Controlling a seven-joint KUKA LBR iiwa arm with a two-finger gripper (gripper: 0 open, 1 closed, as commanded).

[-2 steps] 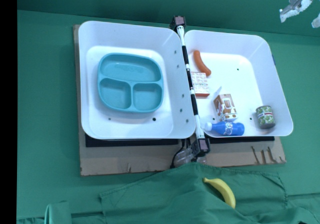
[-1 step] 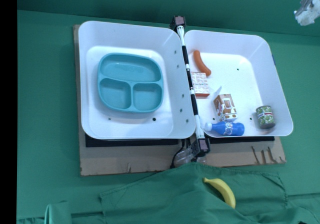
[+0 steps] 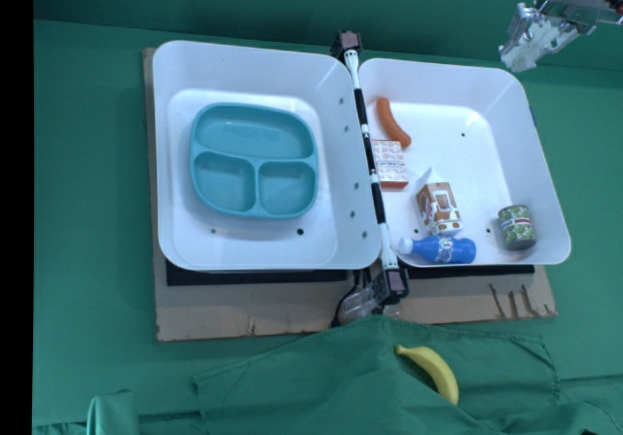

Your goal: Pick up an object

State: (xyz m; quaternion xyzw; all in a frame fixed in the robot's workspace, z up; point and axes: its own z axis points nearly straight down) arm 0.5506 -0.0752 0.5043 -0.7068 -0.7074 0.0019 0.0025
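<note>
Banana (image 3: 429,368) sits nearest the camera, on crumpled green cloth (image 3: 321,384) in front of the bench, outside both bins. Task looks unstarted: nothing lifted, every candidate object rests in place. Right bin (image 3: 487,92) holds a sausage (image 3: 393,122) near its back-left, a small printed box (image 3: 390,163) just below that, a little carton (image 3: 438,206) toward the middle, a blue bottle (image 3: 438,249) lying on its side at the front edge, and a green-labelled can (image 3: 516,227) at the front right corner. Left bin (image 3: 185,73) carries a teal divided plate (image 3: 255,160). Gripper (image 3: 526,42) hangs above the right bin's back-right corner, well apart from all items; whether it is released or clenched, cannot tell, and nothing is visibly grasped. Nearest pick is probably the can, below it toward the front; sausage lies off to the left. Whole approach, descent, grasp and lift remain.
</note>
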